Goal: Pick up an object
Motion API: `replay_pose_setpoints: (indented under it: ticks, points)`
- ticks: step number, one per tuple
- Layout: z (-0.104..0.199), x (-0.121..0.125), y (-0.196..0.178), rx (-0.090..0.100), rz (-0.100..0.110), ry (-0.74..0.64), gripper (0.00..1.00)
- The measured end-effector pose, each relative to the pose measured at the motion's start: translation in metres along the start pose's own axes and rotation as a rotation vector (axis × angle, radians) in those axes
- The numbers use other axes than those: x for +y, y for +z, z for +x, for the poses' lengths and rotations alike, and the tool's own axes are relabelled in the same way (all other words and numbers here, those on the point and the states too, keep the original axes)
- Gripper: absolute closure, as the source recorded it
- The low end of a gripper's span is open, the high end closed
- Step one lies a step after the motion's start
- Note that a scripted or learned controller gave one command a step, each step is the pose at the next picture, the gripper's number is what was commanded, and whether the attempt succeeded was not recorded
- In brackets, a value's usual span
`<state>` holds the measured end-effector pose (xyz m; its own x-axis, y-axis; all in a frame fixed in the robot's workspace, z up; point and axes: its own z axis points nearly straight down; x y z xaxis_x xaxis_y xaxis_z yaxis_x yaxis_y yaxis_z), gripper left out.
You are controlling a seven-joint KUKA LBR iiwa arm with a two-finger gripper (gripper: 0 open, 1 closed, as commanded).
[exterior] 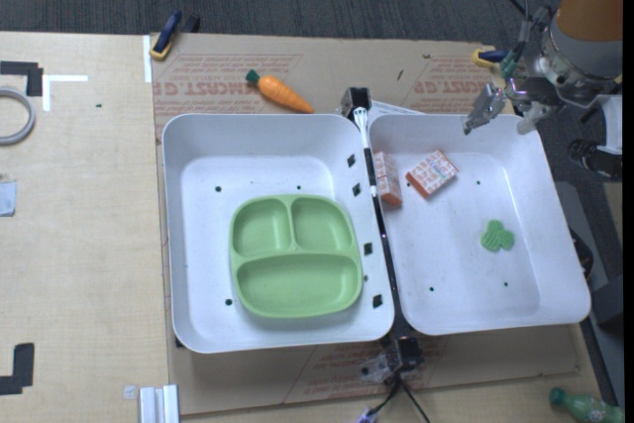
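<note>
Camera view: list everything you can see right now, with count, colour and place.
Shallow plastic bins: 2, white, side by side on the bench.
Divided plastic plate: 1, light green, in the left bin.
Small printed carton: 1, red and white, upper left of the right bin.
Small box: 1, reddish brown, right bin, by its left wall.
Small leafy toy: 1, green, middle of the right bin.
Toy carrot: 1, orange, on cardboard behind the left bin.
Clamp: 1, blue and yellow, cardboard's back left corner.
Gripper: 1, grey, above the right bin's back rim.
</note>
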<state>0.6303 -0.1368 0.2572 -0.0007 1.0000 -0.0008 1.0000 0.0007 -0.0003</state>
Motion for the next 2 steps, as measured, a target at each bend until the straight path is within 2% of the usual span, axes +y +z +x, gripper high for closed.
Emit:
replay_pose_setpoints:
  ticks: [1,2]
  points:
    - [0.033,0.027,0.153,0.0,0.0,-0.017,0.0]
    - [0.016,-0.035,0.165,0.0,-0.001,-0.35,0.0]
